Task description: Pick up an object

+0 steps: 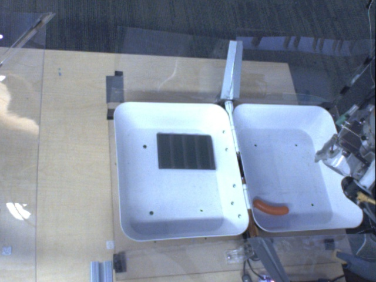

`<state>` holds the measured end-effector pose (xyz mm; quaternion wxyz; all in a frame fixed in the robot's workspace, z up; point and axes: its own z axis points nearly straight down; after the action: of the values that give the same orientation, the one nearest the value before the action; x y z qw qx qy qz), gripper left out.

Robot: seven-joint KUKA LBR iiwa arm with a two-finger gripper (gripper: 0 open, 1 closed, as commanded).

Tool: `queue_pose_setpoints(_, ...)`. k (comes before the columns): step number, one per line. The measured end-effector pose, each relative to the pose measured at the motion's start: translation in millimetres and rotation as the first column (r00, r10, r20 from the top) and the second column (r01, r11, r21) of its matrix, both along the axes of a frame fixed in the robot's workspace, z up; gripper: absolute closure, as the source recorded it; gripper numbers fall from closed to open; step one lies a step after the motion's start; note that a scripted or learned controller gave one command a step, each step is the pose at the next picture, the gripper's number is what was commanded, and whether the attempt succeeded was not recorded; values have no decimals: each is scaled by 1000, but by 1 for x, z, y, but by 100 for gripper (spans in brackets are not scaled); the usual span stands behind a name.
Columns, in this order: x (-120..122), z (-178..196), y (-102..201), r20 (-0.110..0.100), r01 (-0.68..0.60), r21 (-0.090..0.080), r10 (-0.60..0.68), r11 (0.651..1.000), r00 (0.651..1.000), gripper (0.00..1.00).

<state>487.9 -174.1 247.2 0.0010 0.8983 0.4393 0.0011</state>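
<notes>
Camera view gives you the whole bench (64, 157) from above at a slant: pale wood under a glassy sheet that throws bright reflections along the side far from the arm; beyond the bench's far edge lies dark ribbed flooring. Take the right bin (276, 131) as your landmark; it is a shallow white tray with rounded corners and small holes dotted over its floor. The left bin (176, 216) sits directly beside it, their rims meeting along a narrow seam, and it carries a dark ribbed rectangular panel (185, 151) on its floor, well away from the landmark. A grey metal bar (231, 69) runs back from the far end of that seam.

The object you want is a small orange sausage-shaped piece (271, 207); it lies flat on the right bin's floor, close to the near wall and toward the corner next to the seam; it looks smooth, slightly curved, with a redder end.

The arm enters at the right bin's outer rim; the gripper (329, 154) hangs over that rim, well apart from the orange piece; you cannot tell from this angle how its claw is set, since the metal parts blur together.
</notes>
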Motion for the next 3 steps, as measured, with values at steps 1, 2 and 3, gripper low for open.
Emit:
queue_pose_setpoints(1, 1, 52, -15, 6, 342, -2, -342, 940, 940, 0)
queue_pose_setpoints(2, 1, 69, -25, 5, 560, -2, -560, 828, 828, 0)
queue_pose_setpoints(3, 30, -138, 14, -6, 576, 2, -576, 817, 817, 0)
